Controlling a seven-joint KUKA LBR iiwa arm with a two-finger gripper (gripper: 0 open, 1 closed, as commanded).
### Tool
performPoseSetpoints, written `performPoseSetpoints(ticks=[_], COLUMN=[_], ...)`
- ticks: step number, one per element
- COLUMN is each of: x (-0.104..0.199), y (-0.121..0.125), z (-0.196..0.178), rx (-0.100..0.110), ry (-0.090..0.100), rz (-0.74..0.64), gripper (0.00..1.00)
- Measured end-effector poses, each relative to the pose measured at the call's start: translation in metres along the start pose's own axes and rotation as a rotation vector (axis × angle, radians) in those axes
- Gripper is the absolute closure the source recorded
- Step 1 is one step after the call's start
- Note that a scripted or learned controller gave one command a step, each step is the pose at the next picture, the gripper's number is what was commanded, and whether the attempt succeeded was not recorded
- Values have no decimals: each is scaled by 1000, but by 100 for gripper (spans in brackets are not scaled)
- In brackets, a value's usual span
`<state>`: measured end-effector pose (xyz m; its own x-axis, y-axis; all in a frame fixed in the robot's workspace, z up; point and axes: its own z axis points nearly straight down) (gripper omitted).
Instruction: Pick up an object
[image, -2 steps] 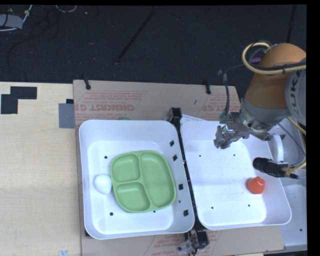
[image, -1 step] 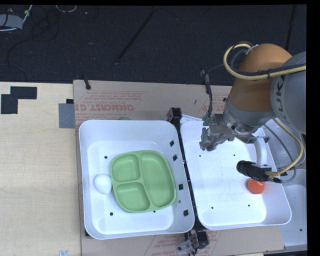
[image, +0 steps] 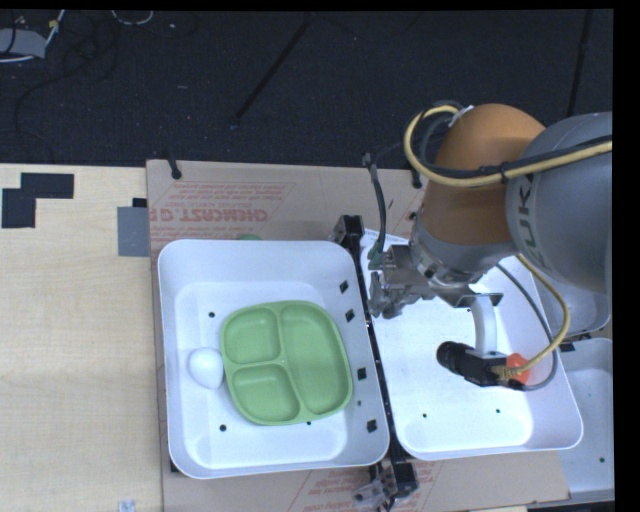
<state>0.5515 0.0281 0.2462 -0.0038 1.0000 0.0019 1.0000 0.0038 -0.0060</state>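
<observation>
A green divided plate (image: 285, 360) lies in the middle of the left bin (image: 190, 270). A small white egg-shaped ball (image: 206, 367) rests against the plate's left edge. My gripper (image: 383, 298) hangs low over the right bin (image: 480, 430), close to that bin's left wall and the divider between the two bins. The wrist and orange band hide the bin's upper part. I see nothing between the fingers.
Both bins stand on a cardboard sheet (image: 250, 205) on the pale bench. The arm's grey body covers the right bin's upper right corner. Black clips (image: 349, 228) sit along the divider between the bins.
</observation>
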Motion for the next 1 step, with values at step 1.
performPoseSetpoints(ticks=[1], x=[47], y=[-20], z=[11], rx=[1], ry=[0], rz=[0], gripper=[100])
